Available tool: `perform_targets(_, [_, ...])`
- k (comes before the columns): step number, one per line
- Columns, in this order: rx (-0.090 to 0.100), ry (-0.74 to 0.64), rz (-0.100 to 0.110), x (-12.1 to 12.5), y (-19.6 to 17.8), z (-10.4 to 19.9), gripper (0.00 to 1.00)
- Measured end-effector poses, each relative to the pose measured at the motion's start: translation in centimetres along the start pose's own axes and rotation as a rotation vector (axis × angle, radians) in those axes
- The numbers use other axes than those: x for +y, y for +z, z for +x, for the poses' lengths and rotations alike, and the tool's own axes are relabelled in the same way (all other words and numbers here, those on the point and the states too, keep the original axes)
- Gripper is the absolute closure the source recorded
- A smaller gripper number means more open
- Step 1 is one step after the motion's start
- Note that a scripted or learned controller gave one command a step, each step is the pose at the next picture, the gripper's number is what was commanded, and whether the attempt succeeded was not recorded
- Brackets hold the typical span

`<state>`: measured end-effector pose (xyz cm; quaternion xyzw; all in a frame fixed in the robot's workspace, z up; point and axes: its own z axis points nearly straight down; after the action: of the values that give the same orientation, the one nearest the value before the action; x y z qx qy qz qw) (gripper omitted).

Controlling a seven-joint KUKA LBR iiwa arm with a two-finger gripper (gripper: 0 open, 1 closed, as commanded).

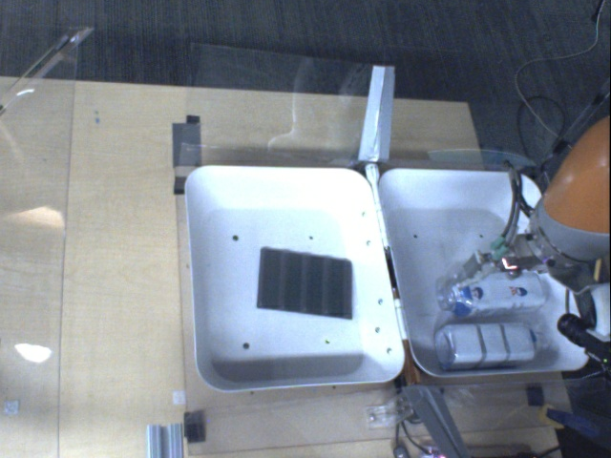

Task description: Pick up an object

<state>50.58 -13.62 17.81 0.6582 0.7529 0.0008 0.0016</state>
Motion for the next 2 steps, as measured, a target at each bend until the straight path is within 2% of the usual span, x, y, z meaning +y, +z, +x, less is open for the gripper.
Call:
perform_targets(1, [0.000,-0.190,-0.002,2.6,-0.7,5.3,0.00])
perform_targets(2, [0.001,-0.168,-0.001,0.3,4.9,1.3,0.00])
